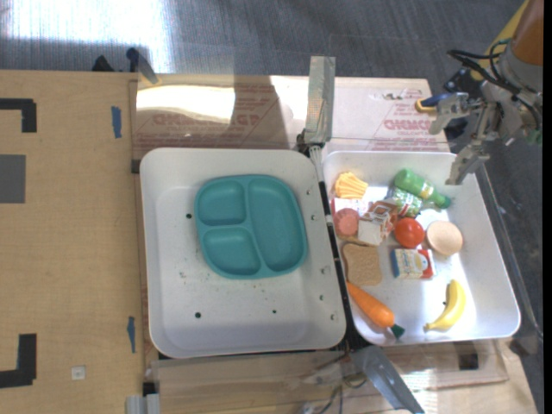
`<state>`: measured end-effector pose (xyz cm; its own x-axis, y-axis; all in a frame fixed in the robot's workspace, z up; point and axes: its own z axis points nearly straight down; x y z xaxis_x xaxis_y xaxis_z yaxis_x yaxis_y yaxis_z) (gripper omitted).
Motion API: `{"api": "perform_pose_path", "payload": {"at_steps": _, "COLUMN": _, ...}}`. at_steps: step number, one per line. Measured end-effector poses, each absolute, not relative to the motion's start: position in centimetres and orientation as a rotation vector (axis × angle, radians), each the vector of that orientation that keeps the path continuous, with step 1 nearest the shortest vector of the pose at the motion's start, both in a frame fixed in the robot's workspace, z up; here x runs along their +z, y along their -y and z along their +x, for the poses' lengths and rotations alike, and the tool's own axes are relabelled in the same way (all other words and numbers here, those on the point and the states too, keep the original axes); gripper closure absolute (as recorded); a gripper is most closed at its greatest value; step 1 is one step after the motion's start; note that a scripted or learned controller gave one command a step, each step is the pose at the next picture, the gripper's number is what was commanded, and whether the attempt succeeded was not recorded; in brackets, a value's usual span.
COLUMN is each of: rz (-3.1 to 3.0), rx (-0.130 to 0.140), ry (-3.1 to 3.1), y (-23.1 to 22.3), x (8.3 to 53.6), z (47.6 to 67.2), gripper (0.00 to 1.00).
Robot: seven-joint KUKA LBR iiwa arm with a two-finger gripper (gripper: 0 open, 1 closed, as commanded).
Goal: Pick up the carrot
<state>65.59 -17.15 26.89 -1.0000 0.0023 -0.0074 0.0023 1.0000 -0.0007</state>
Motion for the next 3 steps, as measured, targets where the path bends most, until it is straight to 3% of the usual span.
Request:
{"api": "perform_pose_path", "payload": {"at_steps": 1, "rz": 0.193, "rx": 0.006, "ry": -3.142, "y": 11.5, "x": 14.2, "z": 61.1, "gripper": 0.00}}
{"api": "perform_pose_path", "payload": {"at_steps": 2, "rz": 0.511, "rx": 0.004, "ry": -3.096, "y": 3.9, "x": 18.7, "z": 57.0, "gripper": 0.00}}
{"api": "perform_pose_path", "payload": {"at_steps": 3, "rz": 0.405, "rx": 0.002, "ry": -3.114, "y": 2.1, "x": 18.5, "z": 48.2, "gripper": 0.00}}
